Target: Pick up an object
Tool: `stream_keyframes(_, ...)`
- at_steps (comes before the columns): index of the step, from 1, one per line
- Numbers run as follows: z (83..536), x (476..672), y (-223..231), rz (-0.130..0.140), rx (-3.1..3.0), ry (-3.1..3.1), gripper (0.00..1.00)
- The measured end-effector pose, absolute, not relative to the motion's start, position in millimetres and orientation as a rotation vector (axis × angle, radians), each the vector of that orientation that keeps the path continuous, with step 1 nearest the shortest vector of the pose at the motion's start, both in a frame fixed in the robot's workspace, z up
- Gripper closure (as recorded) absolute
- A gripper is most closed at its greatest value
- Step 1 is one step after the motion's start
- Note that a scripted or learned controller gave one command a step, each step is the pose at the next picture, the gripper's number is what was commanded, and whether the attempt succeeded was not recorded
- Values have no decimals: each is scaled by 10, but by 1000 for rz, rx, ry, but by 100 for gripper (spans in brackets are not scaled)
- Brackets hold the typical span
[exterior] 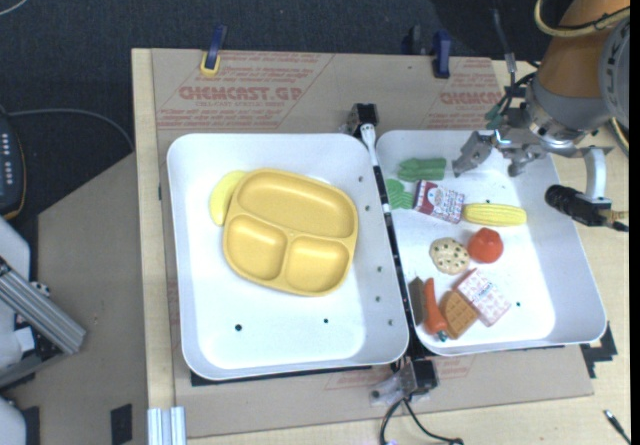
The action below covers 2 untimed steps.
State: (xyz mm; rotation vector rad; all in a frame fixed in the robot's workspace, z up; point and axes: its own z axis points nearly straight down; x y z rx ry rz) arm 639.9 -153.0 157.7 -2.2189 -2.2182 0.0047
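Over the right bin's 1 o'clock corner, the end effector hangs spread open and bare. Toy foods lie below: corn, tomato, cookie, carrot. A yellow tray fills the left bin.

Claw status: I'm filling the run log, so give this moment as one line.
claw open | above right bin's far end | holding nothing | toys untouched | yellow tray in left bin

Red "CHEMCAST" lettering, repeated diagonally, on the brown bench sheet
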Motion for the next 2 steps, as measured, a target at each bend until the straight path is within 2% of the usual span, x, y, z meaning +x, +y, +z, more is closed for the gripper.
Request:
stream_keyframes(1, 1147, 6401, -1503, 4, -2217, -2220, 0)
stream_keyframes(2, 892, 6432, -1497, -7, -2222, -2224, 0)
